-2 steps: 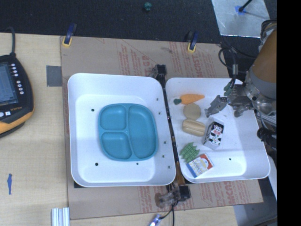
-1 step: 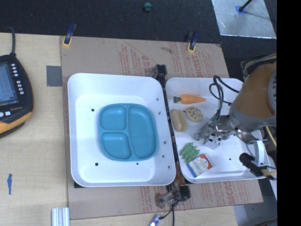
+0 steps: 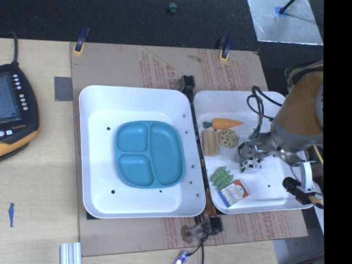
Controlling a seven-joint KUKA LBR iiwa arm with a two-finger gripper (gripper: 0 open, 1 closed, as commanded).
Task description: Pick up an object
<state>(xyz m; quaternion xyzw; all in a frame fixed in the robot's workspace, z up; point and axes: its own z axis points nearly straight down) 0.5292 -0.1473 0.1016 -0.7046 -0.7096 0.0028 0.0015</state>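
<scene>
**Desk:** What goes under the picture?

**Photographer:** "A KUKA arm's gripper [image 3: 251, 159] hangs low over the right bin [image 3: 273, 194], just right of the toy cookie [image 3: 227, 139]." Whether the jaws are apart or together I cannot tell; they are a dark tangle from this height, and nothing is visibly between them.

**Desk:** And the candidates for a pick?

**Photographer:** All cluster by that cookie. A toy carrot [image 3: 225, 124] lies just above it, a tan ridged block [image 3: 209, 142] touches its left side, a green piece [image 3: 221, 176] sits below, and a small printed packet [image 3: 234, 192] lies below that.

**Desk:** How would they handle?

**Photographer:** Judging by looks, all light. The carrot seems stiff and smooth, so it could roll; I'd take it across its thick middle. The packet lies flat and looks hard to pinch. The cookie is nearest, best gripped across its edges.

**Desk:** The other bin?

**Photographer:** The left bin [image 3: 93, 194], well left of the cookie, holds a blue divided plate [image 3: 149, 153].
</scene>
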